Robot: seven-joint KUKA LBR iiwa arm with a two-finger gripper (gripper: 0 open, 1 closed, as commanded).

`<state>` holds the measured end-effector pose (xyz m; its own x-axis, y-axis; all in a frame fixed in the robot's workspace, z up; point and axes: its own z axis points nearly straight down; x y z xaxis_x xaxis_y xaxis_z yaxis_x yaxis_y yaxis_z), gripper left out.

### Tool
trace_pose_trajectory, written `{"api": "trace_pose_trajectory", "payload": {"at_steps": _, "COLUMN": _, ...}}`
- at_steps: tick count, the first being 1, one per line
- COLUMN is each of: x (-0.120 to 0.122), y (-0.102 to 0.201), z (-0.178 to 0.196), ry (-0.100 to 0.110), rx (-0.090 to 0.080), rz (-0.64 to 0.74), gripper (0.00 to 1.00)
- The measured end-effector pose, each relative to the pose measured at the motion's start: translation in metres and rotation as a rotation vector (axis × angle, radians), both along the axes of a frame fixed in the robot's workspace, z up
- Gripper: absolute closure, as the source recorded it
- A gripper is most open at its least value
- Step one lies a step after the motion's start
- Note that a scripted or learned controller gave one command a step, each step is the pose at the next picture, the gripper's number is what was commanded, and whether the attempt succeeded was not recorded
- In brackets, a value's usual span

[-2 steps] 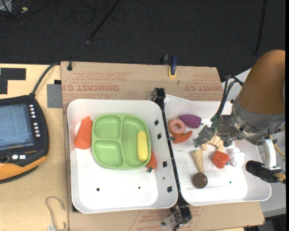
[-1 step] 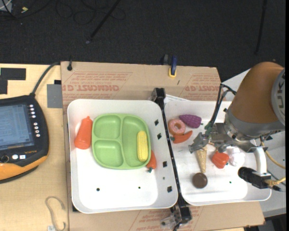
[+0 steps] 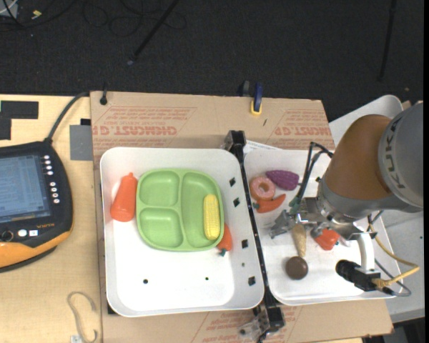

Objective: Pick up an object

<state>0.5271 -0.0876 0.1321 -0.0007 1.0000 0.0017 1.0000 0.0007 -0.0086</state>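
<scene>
— Over the right bin (image 3: 386,291), the gripper (image 3: 294,224) hangs low, right above a tan cone (image 3: 300,243). What could go wrong?

— Lots of toys sit close there. A small red toy (image 3: 327,239) is just beside the cone on the right, and a brown ball (image 3: 296,267) is just on its near side. I think the gripper could bump 1 of them, or grab 2 things and drop both.

— Is the gripper wide or narrow?

— I cannot tell. The metal bits are too small and mixed up to see.

— Does it hold the cone?

— I cannot see that either. The cone's top touches the gripper or sits under it.

— What does the cone look like?

— It is thin and long, fat at the far end and pointy at the near end. It lies flat in the middle of the bin. I think it could slip out, since it gets thinner.

— What else is near?

— A pink donut (image 3: 262,187), a purple toy (image 3: 282,179) and an orange-red toy (image 3: 269,204) lie at the far left of the bin. They are a bit apart from the gripper, so they should be safe.
</scene>
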Motion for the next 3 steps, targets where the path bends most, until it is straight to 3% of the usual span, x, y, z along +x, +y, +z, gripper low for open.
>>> {"api": "trace_pose_trajectory", "payload": {"at_steps": 1, "x": -0.001, "y": 0.002, "z": -0.047, "ry": -0.004, "rx": 0.0, "rz": 0.0, "gripper": 0.0}}
{"api": "trace_pose_trajectory", "payload": {"at_steps": 2, "x": -0.001, "y": -0.001, "z": -0.035, "ry": -0.003, "rx": 0.0, "rz": -0.011, "gripper": 1.0}}
{"api": "trace_pose_trajectory", "payload": {"at_steps": 3, "x": -0.007, "y": -0.011, "z": 0.014, "ry": -0.007, "rx": -0.001, "rz": -0.008, "gripper": 1.0}}
